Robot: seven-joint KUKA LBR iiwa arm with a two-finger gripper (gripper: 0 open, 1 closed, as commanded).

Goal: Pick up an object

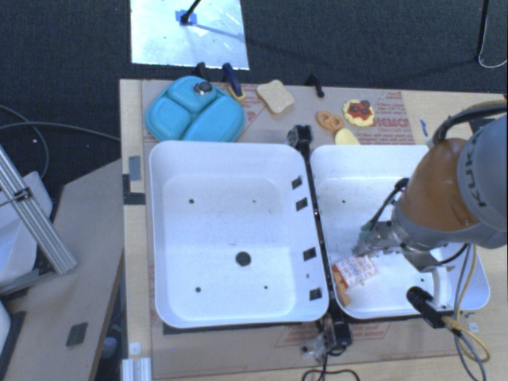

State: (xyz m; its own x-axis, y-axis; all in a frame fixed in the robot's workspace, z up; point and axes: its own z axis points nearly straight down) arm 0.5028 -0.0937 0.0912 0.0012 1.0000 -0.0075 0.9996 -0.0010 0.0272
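The gripper (pixel 371 240) is low in the right bin (pixel 373 161), just above the small red and white packet (pixel 355 272), which lies near the bin's near left corner. Whether the gripper is released or clenched, one cannot tell. The packet is flat and close to the wall, so it could slip away.

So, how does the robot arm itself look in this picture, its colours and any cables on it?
The grey robot arm has rounded segments, with a wide orange band above the wrist. Dark letters mark its grey shell. Thin black cables curve along it, and yellowish cables hang near its black lower part. The gripper looks grey and metallic.
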